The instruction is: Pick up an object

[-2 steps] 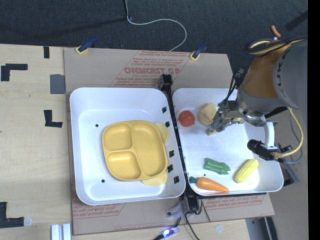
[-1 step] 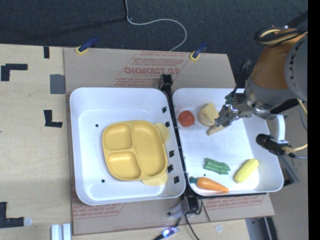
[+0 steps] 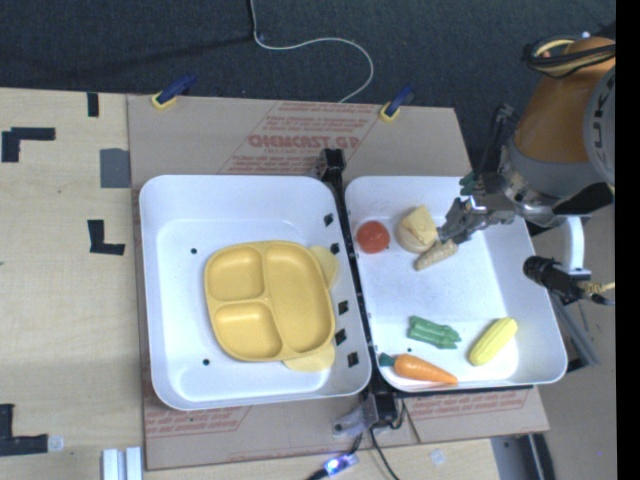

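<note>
In the right bin (image 3: 520, 373) lie several toy foods: a red tomato (image 3: 373, 236), a pale round lump (image 3: 416, 227), a beige cone-like piece (image 3: 436, 257), a green pod (image 3: 434, 332), a yellow corn cob (image 3: 493, 340) and an orange carrot (image 3: 426, 370). My gripper (image 3: 459, 223) hangs low at the bin's back, right of the pale lump and just above the beige piece. Its dark fingers point down-left, and I cannot make out whether anything is between them.
The left bin (image 3: 165, 268) holds a yellow divided tray (image 3: 268, 300). A black divider (image 3: 345, 268) runs between the bins. A white cable (image 3: 310, 43) trails over the dark floor behind the cardboard base. The arm's grey and orange body (image 3: 565, 128) overhangs the right bin's far right corner.
</note>
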